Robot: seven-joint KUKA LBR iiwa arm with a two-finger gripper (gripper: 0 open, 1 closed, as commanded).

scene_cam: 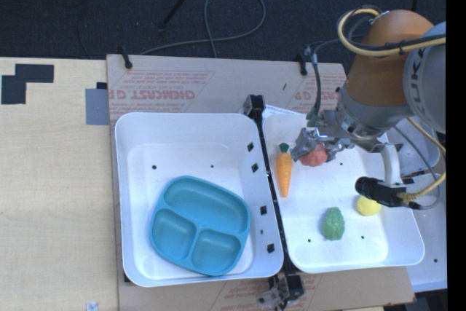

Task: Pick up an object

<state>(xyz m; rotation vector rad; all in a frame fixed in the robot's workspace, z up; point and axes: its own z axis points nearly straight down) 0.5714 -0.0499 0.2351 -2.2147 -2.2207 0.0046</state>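
My gripper reaches down into the right bin near its back left part. A small red-pink object sits between its metal fingers, and the gripper is shut on it. An orange carrot with a green top lies just left of it, close to the divider. A green broccoli-like piece rests toward the front of that bin. A yellow object lies to the right, partly under a black cable fitting.
The left bin holds a blue divided plate in its front half. A black divider bar runs between the two bins. The arm's orange band and cables hang over the right bin's back right.
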